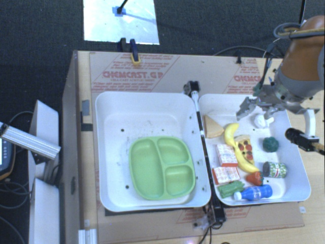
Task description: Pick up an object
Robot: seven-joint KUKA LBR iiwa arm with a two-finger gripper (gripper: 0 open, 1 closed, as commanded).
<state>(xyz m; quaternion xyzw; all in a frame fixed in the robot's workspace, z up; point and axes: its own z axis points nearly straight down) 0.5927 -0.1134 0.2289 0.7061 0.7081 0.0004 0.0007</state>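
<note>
The gripper (258, 107) hovers above a small glossy white object (260, 120), with the curved yellow banana (236, 145) beside it; finger state: cannot tell.

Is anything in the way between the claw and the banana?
Nothing visible is. The claw hangs over the far end of the right bin, and the banana lies nearer, on top of the pile, with bare white floor between them. A small white thing sits off to the side.
</note>
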